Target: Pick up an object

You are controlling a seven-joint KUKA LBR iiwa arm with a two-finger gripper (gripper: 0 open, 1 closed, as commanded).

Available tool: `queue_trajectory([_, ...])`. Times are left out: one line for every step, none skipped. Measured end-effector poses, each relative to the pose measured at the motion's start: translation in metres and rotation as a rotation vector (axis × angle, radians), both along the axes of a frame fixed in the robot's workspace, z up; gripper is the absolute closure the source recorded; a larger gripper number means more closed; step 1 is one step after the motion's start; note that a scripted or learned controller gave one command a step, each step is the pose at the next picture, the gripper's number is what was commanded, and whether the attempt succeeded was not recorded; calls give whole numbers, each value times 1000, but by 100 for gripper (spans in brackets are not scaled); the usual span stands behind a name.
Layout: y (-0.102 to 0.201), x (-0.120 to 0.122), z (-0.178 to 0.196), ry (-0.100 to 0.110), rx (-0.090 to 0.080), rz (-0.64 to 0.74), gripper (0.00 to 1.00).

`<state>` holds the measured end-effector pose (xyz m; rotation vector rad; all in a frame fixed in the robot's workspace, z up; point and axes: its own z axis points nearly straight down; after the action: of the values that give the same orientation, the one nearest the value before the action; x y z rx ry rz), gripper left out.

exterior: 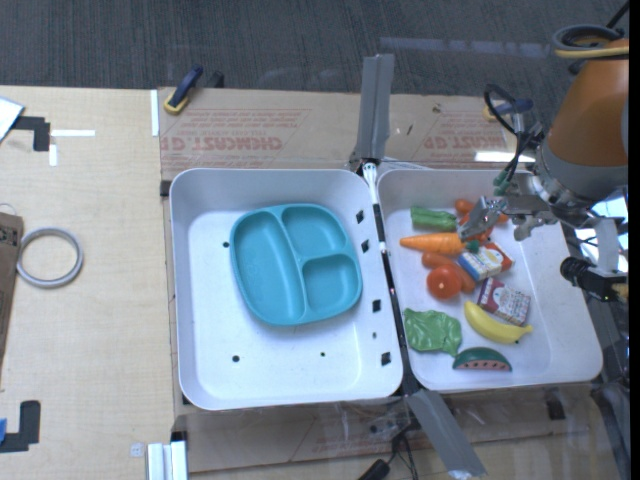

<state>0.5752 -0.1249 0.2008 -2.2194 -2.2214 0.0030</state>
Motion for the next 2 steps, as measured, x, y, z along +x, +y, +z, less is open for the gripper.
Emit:
queue_trajectory([-9, -60, -96, -8, -2, 140, 0])
queue_trajectory([-12, -58, -85, -12, -6, 136, 100])
